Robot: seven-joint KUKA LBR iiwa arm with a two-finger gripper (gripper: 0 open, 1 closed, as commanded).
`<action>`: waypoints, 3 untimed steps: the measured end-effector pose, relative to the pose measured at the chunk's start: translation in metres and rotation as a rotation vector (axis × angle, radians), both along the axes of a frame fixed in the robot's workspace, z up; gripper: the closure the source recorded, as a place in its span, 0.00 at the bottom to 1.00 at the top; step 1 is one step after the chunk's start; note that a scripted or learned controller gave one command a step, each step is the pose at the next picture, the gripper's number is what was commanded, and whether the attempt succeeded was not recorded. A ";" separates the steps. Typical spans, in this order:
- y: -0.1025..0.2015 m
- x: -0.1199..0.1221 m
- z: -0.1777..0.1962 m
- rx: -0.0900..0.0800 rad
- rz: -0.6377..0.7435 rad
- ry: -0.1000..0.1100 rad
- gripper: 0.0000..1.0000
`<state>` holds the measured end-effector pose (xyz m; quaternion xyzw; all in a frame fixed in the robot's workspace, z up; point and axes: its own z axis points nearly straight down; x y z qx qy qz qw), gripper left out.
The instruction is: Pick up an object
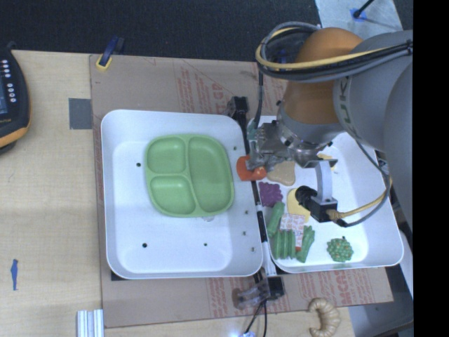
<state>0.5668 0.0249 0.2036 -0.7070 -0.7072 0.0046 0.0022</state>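
Note:
My gripper (261, 161) hangs low at the left edge of the right bin (365, 258), over the divide between the two bins. An orange-red toy food piece (247, 168) sits right under its tip, touching or nearly touching it. Beside it lie a tan piece (283, 174), a purple grape bunch (269, 190), a yellow piece (295, 199), green beans (284, 243), a red-and-white packet (295, 223) and a small green broccoli-like piece (340, 248). The wrist hides how the tip meets the orange piece.
The left bin (126, 251) holds a green three-compartment plate (189, 174). A black cable block (321, 206) with a yellow cable hangs over the right bin. A tan curled object (324, 316) lies on the cardboard in front. A black-orange pendant (10, 97) sits far left.

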 end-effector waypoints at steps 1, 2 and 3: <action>-0.054 0.008 0.009 0.000 -0.002 -0.008 1.00; -0.014 0.017 0.019 0.003 0.006 -0.008 1.00; 0.042 0.017 0.006 0.004 0.011 -0.003 1.00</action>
